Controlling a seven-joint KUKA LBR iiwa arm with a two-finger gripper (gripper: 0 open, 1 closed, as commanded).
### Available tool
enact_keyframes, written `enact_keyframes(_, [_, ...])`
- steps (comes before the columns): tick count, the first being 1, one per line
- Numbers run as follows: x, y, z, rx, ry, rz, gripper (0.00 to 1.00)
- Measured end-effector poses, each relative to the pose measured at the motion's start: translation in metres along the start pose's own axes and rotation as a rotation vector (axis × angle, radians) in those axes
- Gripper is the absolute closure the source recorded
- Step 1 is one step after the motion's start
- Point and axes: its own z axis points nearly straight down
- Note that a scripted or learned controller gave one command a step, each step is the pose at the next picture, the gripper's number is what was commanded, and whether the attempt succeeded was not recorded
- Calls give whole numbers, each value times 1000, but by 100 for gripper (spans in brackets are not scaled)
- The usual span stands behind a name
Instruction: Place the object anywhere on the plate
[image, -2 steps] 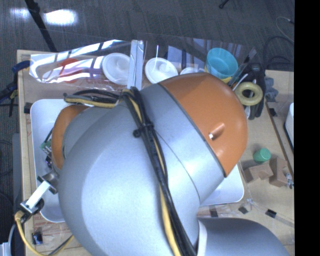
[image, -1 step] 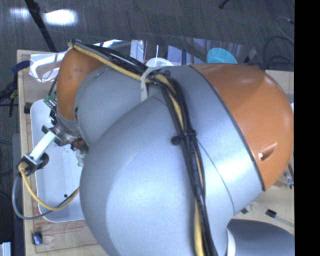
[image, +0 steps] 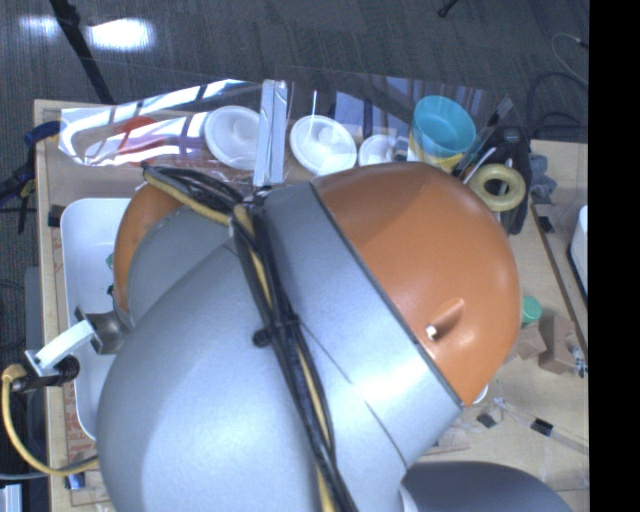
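The grey arm (image: 250, 400) with its orange band (image: 420, 260) looms close under the camera and covers most of both bins. A strip of the left white bin (image: 85, 235) shows at the left edge, with a small green speck (image: 109, 262) at the arm's outline. The plate, the object and the gripper are hidden behind the arm.
Behind the bins stand white cups (image: 232, 135) (image: 322, 143), a blue cup (image: 443, 128), a roll of yellow tape (image: 498, 185) and a clear sheet (image: 150, 120). A white bracket with a yellow cable (image: 55, 350) sits at the left. Small parts lie on the bench at the right (image: 545, 335).
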Motion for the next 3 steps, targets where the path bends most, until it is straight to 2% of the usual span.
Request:
enact_keyframes(1, [1, -1, -6, -3, -3, -8, 100])
enact_keyframes(2, [0, -3, -56, 1, -1, -285, 100])
enact_keyframes(3, [-1, -2, 49, 3, -4, -92, 100])
